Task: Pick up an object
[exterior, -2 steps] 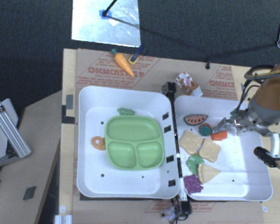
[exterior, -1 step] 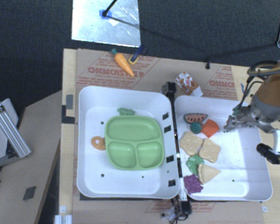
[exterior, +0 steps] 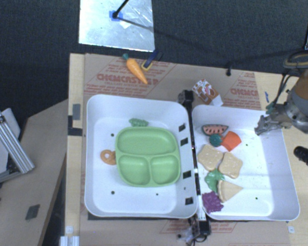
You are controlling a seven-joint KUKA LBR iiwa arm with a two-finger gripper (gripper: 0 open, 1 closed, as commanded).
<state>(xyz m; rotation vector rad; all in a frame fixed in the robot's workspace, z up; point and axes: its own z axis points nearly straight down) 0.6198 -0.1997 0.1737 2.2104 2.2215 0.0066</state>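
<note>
The right bin (exterior: 276, 169) holds several toy foods along its left side: a watermelon slice (exterior: 215, 130), an orange block (exterior: 231, 141), two bread slices (exterior: 209, 157) (exterior: 230, 164), a green broccoli piece (exterior: 213, 177), a pale wedge (exterior: 229, 190) and purple grapes (exterior: 212, 202). My gripper (exterior: 264, 126) hangs over the upper right part of this bin, to the right of the orange block and apart from all the foods. Nothing shows in it.
The left bin (exterior: 98, 142) carries a green divided plate (exterior: 147, 156), a small pretzel (exterior: 108, 156) and a green leafy piece (exterior: 139, 122). Behind the bins on the cardboard lie a toy carrot (exterior: 136, 70) and a small patterned item (exterior: 206, 91). A foil sheet (exterior: 117, 19) lies further back.
</note>
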